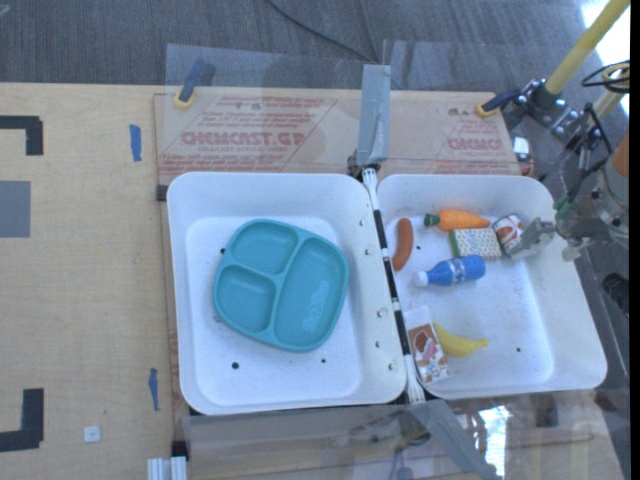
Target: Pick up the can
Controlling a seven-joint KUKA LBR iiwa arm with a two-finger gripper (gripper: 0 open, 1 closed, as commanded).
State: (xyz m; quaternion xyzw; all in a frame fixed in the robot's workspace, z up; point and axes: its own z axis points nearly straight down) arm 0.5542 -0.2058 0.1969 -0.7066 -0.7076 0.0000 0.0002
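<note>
The can (507, 230), small and white with a red label, lies in the right bin (560, 358) near its far right side. It sits between a cracker box (473, 242) and my gripper (534, 238). The gripper reaches in low from the right rim, and its tip is right against the can's right side. I cannot make out whether the can is in its grasp. The grey arm (592, 218) stretches off to the right edge.
The right bin also holds a carrot (462, 219), a sausage (402, 242), a blue bottle (455, 270), a banana (460, 343) and a small carton (425, 353). A teal divided plate (282, 284) lies in the left bin (200, 368).
</note>
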